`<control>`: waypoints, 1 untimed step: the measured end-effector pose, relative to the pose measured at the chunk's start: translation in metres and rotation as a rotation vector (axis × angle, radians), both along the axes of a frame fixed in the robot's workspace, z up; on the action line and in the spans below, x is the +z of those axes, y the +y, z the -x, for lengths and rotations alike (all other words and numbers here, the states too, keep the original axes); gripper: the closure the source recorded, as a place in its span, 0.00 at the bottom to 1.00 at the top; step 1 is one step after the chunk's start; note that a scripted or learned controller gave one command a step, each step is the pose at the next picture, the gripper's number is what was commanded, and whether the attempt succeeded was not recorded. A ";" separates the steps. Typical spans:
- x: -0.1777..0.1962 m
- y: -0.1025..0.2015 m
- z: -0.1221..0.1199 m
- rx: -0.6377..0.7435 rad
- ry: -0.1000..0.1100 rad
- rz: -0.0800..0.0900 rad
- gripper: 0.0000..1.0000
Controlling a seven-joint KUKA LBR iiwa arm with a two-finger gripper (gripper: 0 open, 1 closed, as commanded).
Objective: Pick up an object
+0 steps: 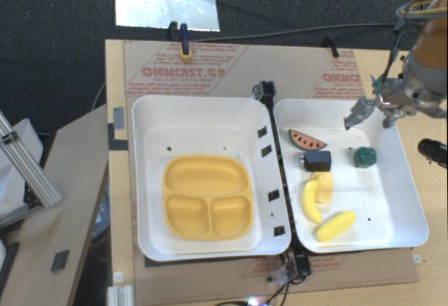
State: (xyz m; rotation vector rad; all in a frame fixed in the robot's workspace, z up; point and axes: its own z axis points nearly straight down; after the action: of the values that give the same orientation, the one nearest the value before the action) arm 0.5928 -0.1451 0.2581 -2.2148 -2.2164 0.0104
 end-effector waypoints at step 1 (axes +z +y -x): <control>0.007 0.001 -0.002 0.002 -0.012 0.001 0.00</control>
State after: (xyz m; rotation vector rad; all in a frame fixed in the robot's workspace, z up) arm 0.5946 -0.1445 0.2654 -2.2186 -2.2258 -0.0008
